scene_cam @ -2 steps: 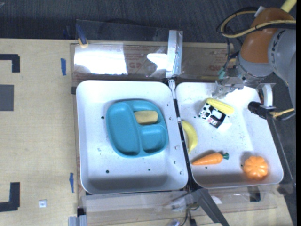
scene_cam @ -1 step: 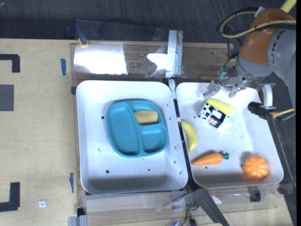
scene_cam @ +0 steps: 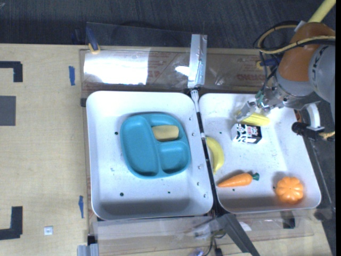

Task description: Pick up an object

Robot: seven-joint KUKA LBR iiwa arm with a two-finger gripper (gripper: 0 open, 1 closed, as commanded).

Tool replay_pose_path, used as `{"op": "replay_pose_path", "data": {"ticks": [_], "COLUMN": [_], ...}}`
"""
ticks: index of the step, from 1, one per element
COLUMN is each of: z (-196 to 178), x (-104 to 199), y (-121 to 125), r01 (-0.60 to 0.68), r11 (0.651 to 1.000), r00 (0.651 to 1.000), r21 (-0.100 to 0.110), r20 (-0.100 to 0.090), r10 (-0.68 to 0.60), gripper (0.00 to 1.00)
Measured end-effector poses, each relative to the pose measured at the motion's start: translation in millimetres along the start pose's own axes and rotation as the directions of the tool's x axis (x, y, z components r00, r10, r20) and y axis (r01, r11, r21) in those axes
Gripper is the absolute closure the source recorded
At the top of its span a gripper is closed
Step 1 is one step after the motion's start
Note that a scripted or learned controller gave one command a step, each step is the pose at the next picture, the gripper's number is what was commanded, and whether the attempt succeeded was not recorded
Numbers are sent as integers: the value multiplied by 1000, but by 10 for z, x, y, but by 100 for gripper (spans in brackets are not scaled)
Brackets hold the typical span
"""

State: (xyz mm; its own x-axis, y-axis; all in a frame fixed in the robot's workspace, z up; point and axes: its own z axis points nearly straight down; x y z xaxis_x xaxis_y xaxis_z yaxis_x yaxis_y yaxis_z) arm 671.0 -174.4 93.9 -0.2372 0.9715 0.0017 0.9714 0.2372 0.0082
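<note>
Nearest the camera, a small orange pumpkin (scene_cam: pixel 289 189) and an orange carrot (scene_cam: pixel 235 180) lay in the right white bin (scene_cam: pixel 311 167). Above them the gripper (scene_cam: pixel 254 109) hung over a yellow oblong piece (scene_cam: pixel 256 119); its grip could not be told. Nothing looked lifted yet. A black-and-white patterned block (scene_cam: pixel 248 133) carried no readable writing.

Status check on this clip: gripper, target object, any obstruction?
Gripper low in right white bin, over small yellow piece; grasp unconfirmed. Black-and-white patterned block beside it. Orange toy carrot and orange pumpkin apart, nearer front.
</note>
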Motion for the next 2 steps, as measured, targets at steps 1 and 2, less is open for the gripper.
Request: {"op": "replay_pose_path", "data": {"ticks": [1, 2], "z": [-94, -1161], "x": [-11, 854], "y": [10, 212], "r01": [1, 131], "r11": [1000, 991], "r00": [1000, 991], "r21": [-6, -6], "r20": [7, 6], "r10": [-1, -131], "gripper": [100, 100]}}
